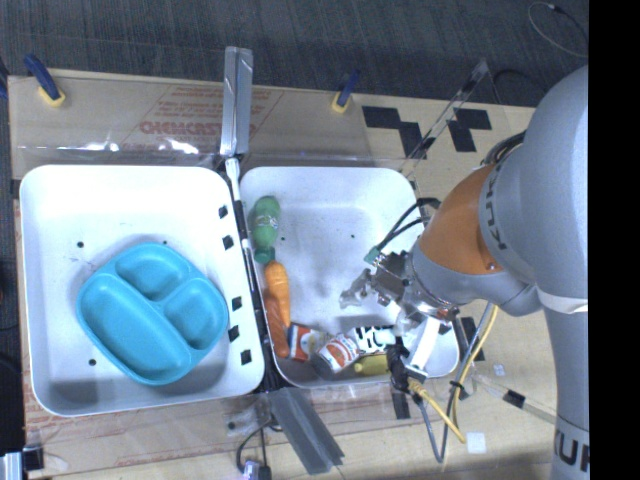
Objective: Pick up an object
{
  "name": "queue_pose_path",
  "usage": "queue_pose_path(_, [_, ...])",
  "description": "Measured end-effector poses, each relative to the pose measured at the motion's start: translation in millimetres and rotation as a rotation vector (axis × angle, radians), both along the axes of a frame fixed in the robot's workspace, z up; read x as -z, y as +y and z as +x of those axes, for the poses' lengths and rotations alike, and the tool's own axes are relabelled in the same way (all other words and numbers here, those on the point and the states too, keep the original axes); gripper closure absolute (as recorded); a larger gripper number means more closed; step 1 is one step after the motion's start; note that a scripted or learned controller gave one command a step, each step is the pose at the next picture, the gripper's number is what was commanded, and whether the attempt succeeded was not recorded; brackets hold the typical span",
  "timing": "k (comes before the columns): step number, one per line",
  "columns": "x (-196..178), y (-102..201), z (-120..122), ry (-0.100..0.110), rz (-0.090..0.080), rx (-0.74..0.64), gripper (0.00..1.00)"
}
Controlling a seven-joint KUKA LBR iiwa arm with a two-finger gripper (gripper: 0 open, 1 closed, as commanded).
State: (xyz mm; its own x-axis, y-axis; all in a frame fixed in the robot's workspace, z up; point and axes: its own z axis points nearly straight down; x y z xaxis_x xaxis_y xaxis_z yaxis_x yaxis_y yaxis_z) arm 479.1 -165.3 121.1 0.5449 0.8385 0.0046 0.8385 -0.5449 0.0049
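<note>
**Arm poised low over the right bin's clutter**

Start at your left: the left bin (40, 268) holds one blue divided tray (150, 313), lying flat and turned at an angle, well apart from anything the task needs. A metal divider (237, 103) stands at the seam between the two bins, likely there to keep them aligned. Cross it to the right bin (330, 193), where the candidates sit crowded along the left wall and near edge: a green bottle (265, 223) lying against the wall, an orange carrot-shaped toy (277, 298) just below it, then a small pile of packets and cans (340, 350) in the near corner, where they look to have slid together. The gripper (375, 288) hangs just right of that pile, low in the bin; you cannot tell from here whether its fingers are spread or closed, and nothing is seen between them. Beneath it all lies a cardboard-covered bench (300, 118), clamped at the far edge with blue clips (45, 80), over dark carpet (300, 18).
</note>
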Motion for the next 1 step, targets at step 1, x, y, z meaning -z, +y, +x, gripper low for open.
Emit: queue_pose_path(1, [0.7, 34.5, 37.9, 0.012, 0.002, 0.063, 0.00])
